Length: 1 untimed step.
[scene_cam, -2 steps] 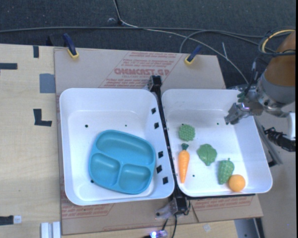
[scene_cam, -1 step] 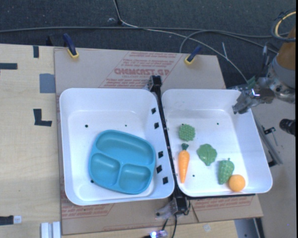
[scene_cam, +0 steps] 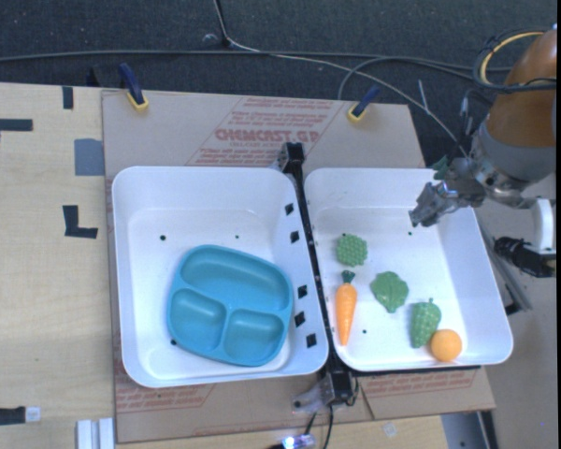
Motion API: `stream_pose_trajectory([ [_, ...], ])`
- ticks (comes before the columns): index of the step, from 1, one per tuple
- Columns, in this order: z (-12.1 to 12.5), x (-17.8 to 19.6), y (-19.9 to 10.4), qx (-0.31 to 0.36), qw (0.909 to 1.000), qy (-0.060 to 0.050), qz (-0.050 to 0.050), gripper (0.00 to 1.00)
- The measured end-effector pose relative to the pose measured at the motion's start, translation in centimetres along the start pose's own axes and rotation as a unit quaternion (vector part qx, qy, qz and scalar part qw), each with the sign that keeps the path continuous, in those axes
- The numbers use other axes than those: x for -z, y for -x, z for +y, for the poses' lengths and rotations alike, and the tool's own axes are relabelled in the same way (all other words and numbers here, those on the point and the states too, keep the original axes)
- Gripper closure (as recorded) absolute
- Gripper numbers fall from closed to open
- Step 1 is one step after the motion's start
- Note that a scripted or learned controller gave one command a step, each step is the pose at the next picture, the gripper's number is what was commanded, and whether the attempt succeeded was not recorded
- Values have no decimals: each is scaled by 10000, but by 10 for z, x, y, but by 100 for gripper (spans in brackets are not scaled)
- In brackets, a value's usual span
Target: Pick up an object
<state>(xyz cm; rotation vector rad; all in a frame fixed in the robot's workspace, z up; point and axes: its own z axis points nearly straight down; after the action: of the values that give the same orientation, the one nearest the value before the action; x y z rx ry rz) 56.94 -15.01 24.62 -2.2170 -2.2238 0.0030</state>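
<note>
The gripper hangs over the right bin near its upper right wall, and from this slant I cannot tell how its jaws are set; nothing shows between them. The toy food lies toward seven o'clock from it: a green broccoli floret nearest, then a leafy green piece, a carrot with its long axis running twelve to six, and an orange ball beside a green berry-like piece, possibly a strawberry.

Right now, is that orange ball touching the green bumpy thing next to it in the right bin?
Touching, as far as the camera view shows: the orange ball sits right against the lower edge of the green bumpy toy vegetable, with no white bin floor visible between them.
</note>
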Motion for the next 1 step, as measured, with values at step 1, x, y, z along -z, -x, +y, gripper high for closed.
stream_pose_trajectory([
  [1, -11, 2, -60, 13, 10000, 4, 5, 100],
])
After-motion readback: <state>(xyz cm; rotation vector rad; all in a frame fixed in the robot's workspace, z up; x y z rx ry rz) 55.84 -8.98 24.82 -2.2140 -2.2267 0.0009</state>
